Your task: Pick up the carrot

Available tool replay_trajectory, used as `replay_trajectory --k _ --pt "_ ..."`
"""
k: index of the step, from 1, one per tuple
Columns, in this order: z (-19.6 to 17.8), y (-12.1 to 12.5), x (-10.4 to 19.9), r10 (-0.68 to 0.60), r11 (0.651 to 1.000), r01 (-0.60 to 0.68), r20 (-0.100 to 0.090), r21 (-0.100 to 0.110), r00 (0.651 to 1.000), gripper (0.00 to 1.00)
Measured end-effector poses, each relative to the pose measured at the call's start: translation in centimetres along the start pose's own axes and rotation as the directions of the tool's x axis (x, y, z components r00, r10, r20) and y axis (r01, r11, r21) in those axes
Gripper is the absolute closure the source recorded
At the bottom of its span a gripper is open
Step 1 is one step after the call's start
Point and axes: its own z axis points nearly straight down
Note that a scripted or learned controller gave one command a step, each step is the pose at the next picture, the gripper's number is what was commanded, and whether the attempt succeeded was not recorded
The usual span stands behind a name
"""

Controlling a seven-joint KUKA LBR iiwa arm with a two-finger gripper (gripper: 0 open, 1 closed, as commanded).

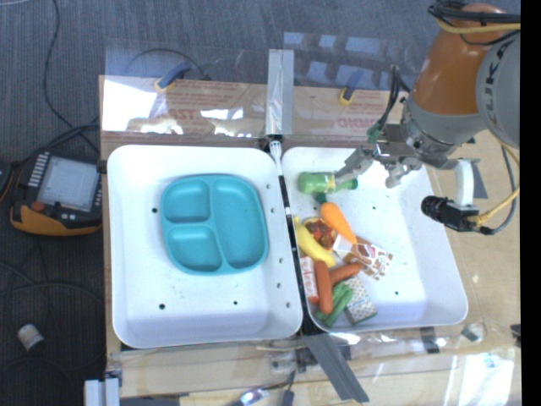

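The orange carrot (336, 221) lies tilted in the right bin (423, 260), near its left wall, on top of a pile of toy food. My gripper (374, 172) hangs above the bin's back part, up and to the right of the carrot and apart from it. It is open, with nothing between its fingers. The left finger (349, 172) ends close to a green vegetable (317, 183), and the right finger (397, 172) stands over bare bin floor.
A yellow banana (311, 244), a red piece (342, 273), green pieces (338, 299) and small printed packets (372, 260) crowd below the carrot. The left bin (135, 227) holds a teal divided plate (214, 224). A black camera (444, 211) hangs off the wrist.
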Motion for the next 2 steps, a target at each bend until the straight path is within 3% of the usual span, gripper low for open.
replay_trajectory --k 1,2 --pt "15.45 1.94 -1.93 -0.038 0.999 0.038 0.001 -0.002 0.999 0.0" --pt "14.66 1.88 -1.79 -0.038 0.999 0.038 -0.004 0.0 0.999 1.0"
